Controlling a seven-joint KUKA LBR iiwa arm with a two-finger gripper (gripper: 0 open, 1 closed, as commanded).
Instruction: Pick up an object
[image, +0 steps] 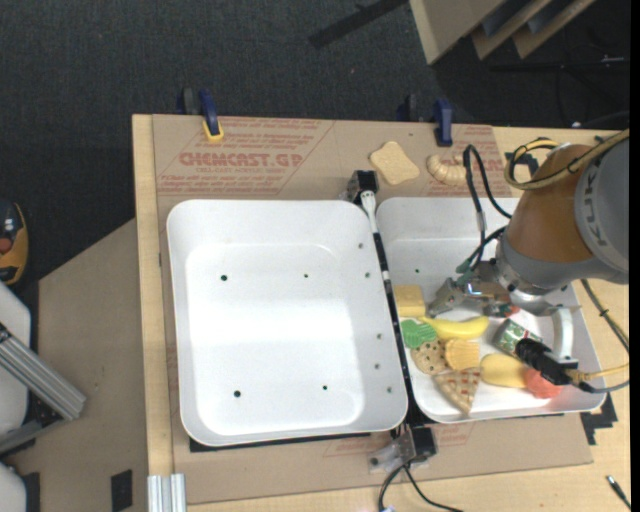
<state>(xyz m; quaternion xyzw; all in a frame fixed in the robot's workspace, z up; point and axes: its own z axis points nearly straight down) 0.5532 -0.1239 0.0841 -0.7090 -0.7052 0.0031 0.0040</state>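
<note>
My gripper (452, 298) hangs low in the right bin (440, 230), open, its metal fingers pointing left with nothing between them. Just below it lies a yellow banana (462, 326). A yellow cheese block (408, 300) sits to its left against the bin's left wall, with a green piece (418, 332) under that. Further forward lie a round cookie (428, 356), an orange chip (462, 353), a waffle wedge (458, 386), a yellow lump (503, 372), a red piece (541, 386) and a green packet (512, 335).
The left bin (200, 240) stands beside the right one. On the cardboard behind the bins lie a toast slice (393, 163) and a small peanut-like piece (446, 168). Cables run along the right bin's far and right sides.
</note>
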